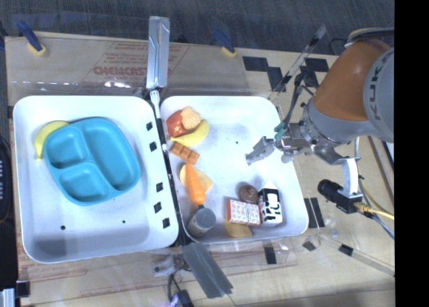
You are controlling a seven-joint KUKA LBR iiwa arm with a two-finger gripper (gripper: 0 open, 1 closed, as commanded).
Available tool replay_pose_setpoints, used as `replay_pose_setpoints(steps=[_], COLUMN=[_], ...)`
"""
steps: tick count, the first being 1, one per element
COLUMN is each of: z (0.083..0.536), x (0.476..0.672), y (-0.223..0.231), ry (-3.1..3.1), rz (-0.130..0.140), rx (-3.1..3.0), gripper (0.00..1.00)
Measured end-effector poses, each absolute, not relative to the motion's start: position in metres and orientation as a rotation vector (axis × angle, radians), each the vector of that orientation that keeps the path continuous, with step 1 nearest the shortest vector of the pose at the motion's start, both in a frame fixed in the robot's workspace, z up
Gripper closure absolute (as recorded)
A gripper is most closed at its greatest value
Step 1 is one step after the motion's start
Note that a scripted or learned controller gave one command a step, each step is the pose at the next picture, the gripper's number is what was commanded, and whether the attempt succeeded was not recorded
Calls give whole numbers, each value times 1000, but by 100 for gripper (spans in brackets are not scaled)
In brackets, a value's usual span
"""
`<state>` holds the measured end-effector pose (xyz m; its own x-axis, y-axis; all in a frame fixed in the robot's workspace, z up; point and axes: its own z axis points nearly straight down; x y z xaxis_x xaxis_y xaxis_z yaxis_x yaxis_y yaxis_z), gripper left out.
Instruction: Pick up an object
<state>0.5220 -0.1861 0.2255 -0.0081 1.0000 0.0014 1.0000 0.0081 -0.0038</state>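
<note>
My gripper [273, 152] hangs over the right part of the right bin [231, 111], open, with nothing between its fingers. Below it, by the bin's front wall, lie a brown round object [249, 193], a black-and-white object [269, 206] and a red-and-white box [242, 212]. Along the bin's left side lie a red-orange item [178, 123], a yellow banana [196, 135], a brown block [185, 153], an orange carrot [195, 187] and a grey cup [203, 219].
The left bin [40, 232] holds a blue divided plate [94, 158] with a yellow piece [45, 135] tucked under its far left edge. A divider wall [161, 165] with black clips separates the bins. Cables and a black fitting [335, 192] sit right of the right bin.
</note>
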Motion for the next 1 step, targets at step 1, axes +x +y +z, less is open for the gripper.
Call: replay_pose_setpoints(steps=[1], z=[144], x=[474], y=[-211], ry=[-2153], rz=[9], rx=[-2277], gripper=[0])
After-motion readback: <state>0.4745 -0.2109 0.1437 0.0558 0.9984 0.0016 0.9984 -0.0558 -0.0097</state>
